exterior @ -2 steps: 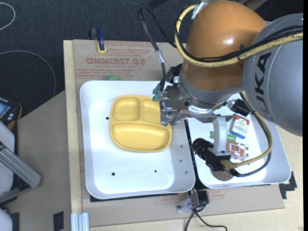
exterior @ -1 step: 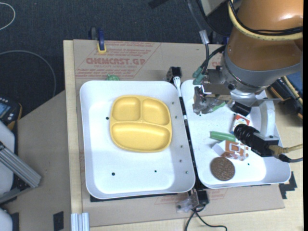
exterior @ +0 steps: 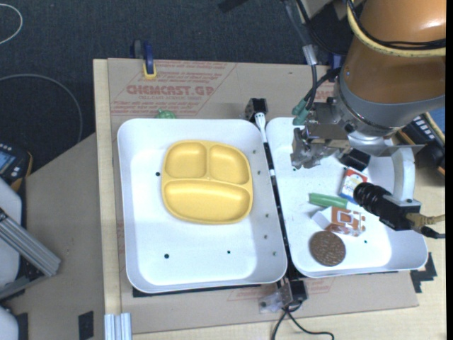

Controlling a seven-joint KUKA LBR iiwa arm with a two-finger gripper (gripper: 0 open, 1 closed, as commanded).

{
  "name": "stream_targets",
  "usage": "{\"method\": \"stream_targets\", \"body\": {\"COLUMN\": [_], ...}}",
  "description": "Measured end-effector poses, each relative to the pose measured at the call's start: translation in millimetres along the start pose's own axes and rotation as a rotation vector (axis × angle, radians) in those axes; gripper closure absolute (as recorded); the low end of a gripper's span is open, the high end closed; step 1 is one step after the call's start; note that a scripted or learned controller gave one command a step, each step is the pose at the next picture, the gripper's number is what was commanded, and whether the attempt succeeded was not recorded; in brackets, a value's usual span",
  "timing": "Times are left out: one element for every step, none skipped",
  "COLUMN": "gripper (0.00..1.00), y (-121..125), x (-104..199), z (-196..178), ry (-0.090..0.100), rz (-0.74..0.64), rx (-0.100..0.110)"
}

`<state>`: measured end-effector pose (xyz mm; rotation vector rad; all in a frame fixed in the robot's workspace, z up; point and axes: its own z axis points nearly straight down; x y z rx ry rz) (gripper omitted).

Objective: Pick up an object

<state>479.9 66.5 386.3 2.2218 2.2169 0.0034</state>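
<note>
**Desk:** Where are we on the pick?

**Me:** Not done, as far as I can judge. I'll start nearest me in the right bin [exterior: 354,269]. A brown disc [exterior: 327,248] lies flat on the floor by the near rim. Just beyond it, touching or close to it, is an orange-and-white patterned piece [exterior: 347,220]. Then comes a green stick [exterior: 329,200] lying crosswise, and a small white packet [exterior: 349,184] a little farther and to the right. All four look to be resting in the bin, none raised.

**Desk:** And the gripper?

**Me:** The gripper [exterior: 306,154] hangs over the far left part of that same bin, beyond the green stick and apart from it. I see nothing in it. I can't tell from this slant whether it is open or closed, because the wrist covers too much.

**Desk:** The left bin?

**Me:** The left bin [exterior: 134,211] carries one yellow divided plate [exterior: 207,181], roughly central and well apart from the gripper.

**Desk:** So what remains?

**Me:** The whole pick, I'd say: choose a target, come down on it, close, lift. The green stick is the closest candidate to the tool. The disc lies flat and looks harder to get under. That is my reading, not something shown.
</note>
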Motion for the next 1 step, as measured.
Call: {"method": "stream_targets", "body": {"gripper": [1.0], "y": [0.1], "x": [37.4], "z": [-67.8], "ry": [0.004], "rz": [-0.008], "rx": [-0.005]}}
